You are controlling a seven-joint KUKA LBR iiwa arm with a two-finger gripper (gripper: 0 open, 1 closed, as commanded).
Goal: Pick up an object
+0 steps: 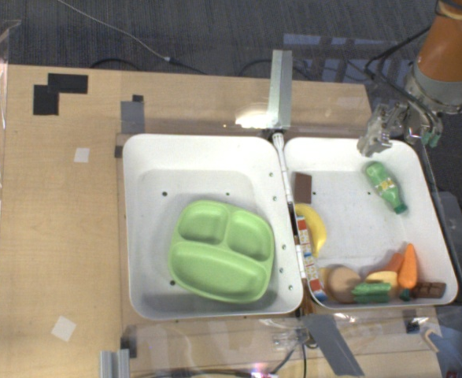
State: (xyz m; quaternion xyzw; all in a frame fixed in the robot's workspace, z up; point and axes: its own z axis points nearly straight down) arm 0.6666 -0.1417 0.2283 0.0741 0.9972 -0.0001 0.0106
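My gripper (382, 135) hangs over the far edge of the right bin (349, 164), just above and left of a green bottle (386, 185) that lies on the bin floor. Nothing shows in the gripper. A banana (316, 227) and a brown block (302, 186) lie near the bin's left wall. An orange carrot (407, 266), a yellow piece (382, 277), a green piece (371, 291), a round tan item (341, 280) and a dark brown bar (430, 290) crowd the near right corner.
The left bin (152, 179) holds a green divided plate (223, 250). A narrow red-and-white package (304, 250) lies along the wall between the bins. A metal post (281, 89) stands behind the bins. Cables run behind the arm at the top right.
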